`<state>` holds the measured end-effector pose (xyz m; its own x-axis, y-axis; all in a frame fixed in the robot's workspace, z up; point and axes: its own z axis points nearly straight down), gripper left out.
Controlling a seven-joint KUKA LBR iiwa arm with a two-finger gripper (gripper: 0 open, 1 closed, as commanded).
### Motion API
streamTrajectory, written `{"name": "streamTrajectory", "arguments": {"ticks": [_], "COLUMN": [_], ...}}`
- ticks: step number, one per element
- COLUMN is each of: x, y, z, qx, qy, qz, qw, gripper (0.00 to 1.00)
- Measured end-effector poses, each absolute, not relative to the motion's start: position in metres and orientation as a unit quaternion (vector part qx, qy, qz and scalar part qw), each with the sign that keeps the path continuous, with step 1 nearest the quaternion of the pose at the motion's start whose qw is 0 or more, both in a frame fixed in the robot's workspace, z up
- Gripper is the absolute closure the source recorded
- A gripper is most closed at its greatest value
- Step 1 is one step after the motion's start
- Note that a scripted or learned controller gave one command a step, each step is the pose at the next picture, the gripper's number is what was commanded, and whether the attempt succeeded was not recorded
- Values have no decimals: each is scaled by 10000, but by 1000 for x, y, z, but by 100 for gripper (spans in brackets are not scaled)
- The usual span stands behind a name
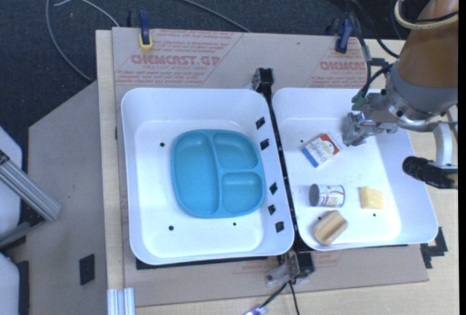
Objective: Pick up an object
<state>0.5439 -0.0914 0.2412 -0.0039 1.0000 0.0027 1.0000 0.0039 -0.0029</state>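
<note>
Over the right bin (408,233), my claw (354,133) hangs near the far side, just beside a small blue and white packet (320,149). Nothing sits in it that I can see. It looks dark and tiny from up here, so I cannot tell if it is spread apart or squeezed together.

I think I am at the start of the job: I am lining up over a thing to grab. The packet is the closest one. It lies flat and tilted, a bit to the side of my claw. To get it, I would need to slide over it, go down, and pinch across its short side. It is flat, so my claw could slip off.

Other things I could pick lie nearer the front of the same bin: a little can (328,196) on its side, a yellow block (371,198), and a tan block (329,227). The left bin (145,233) has a blue tray (217,172) in it.

My big arm (429,52) covers the far right corner of the bin, and I cannot see what is under it. The words on the packet and can are too small to read.
</note>
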Motion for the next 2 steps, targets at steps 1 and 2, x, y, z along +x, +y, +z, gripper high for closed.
{"name": "streamTrajectory", "arguments": {"ticks": [1, 2], "x": [539, 528], "y": [-37, 24], "z": [248, 246], "qx": [-7049, -7053], "qy": [-7094, -7090], "qz": [-5, 3], "qw": [17, 18], "gripper": [100, 100]}}
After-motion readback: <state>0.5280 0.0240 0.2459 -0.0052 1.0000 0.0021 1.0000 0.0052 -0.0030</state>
